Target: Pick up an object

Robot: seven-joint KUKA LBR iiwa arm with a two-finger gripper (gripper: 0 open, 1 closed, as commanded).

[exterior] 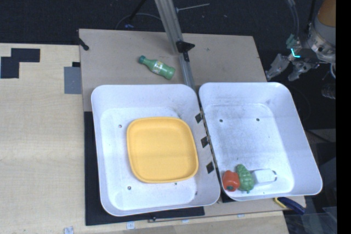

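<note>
In the right bin [285,118], near its front edge, lie a red pepper-like toy [231,180], a green bumpy toy [245,178] and a small white object [265,176], all close together. A yellow plate [162,148] lies flat in the left bin [109,118]. My gripper [288,67] hangs beyond the right bin's far right corner, off the bin and high above the bench, with its fingers spread and nothing between them. It is far from all the objects.
A green bottle [157,67] lies on its side on the bench behind the left bin. A slanted metal rail [171,13] rises from between the bins toward the back. Cables hang beside the arm at the upper right.
</note>
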